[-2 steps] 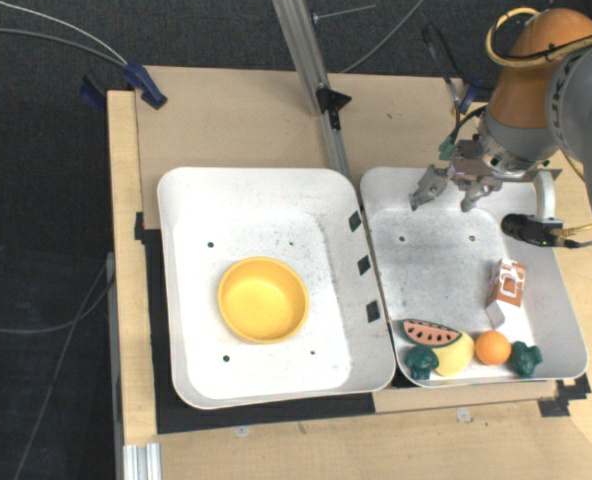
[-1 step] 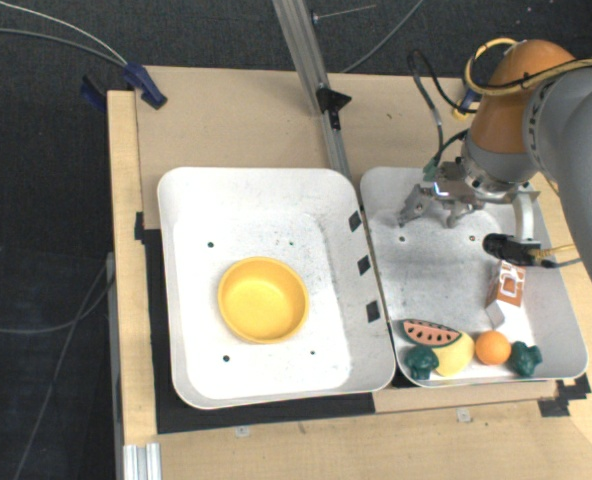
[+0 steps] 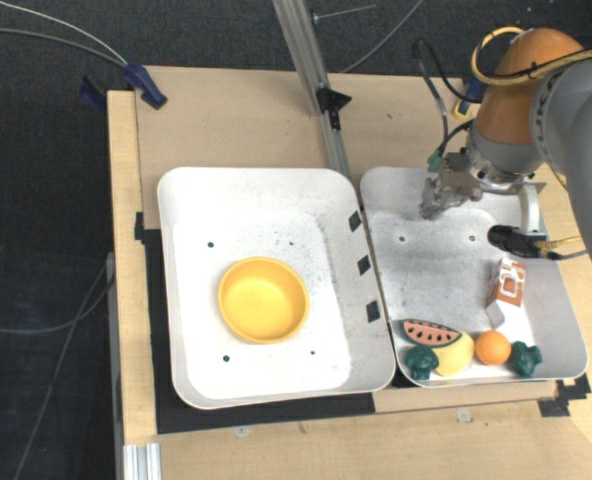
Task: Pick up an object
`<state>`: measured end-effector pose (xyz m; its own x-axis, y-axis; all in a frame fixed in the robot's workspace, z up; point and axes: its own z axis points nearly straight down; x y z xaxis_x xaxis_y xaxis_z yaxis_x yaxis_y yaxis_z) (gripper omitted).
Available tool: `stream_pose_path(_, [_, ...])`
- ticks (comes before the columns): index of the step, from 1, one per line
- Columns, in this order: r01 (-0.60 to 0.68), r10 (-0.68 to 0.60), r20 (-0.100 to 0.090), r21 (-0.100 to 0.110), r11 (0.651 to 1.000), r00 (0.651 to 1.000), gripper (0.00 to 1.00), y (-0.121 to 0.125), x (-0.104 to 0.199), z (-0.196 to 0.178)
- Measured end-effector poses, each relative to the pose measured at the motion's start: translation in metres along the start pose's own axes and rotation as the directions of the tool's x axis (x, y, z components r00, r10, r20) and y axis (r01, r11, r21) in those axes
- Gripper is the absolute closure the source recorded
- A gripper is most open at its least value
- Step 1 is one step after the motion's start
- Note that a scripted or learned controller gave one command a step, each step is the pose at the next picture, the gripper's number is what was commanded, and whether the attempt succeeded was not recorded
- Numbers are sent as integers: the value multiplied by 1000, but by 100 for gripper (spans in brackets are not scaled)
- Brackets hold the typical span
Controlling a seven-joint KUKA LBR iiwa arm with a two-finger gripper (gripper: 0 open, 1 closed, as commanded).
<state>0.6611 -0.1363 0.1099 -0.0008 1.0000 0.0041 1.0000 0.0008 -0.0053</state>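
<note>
At the near edge of the right bin (image 3: 566, 313) several small objects lie close together: a watermelon slice toy (image 3: 433, 332), a green toy (image 3: 422, 361) touching a yellow lemon-like fruit (image 3: 456, 354), then an orange (image 3: 492, 349) and another dark green piece (image 3: 524, 359) near the corner. A little farther, by the right wall of this bin, stands a small orange and white carton (image 3: 509, 283). In the left bin (image 3: 181, 268) a yellow bowl (image 3: 263, 299) sits upright, a bit left of the middle. At the far end of the right bin the gripper (image 3: 434, 206) hangs low over the bin floor, well apart from the toys, and nothing is seen between its tips. I cannot tell if it is open or closed. A metal pole (image 3: 306, 58) rises behind the bins.
</note>
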Motion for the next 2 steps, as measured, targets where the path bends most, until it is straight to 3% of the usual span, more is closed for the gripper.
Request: stream_pose_path(2, [0,0,4,-14,1000,1000,100,14,0,-96])
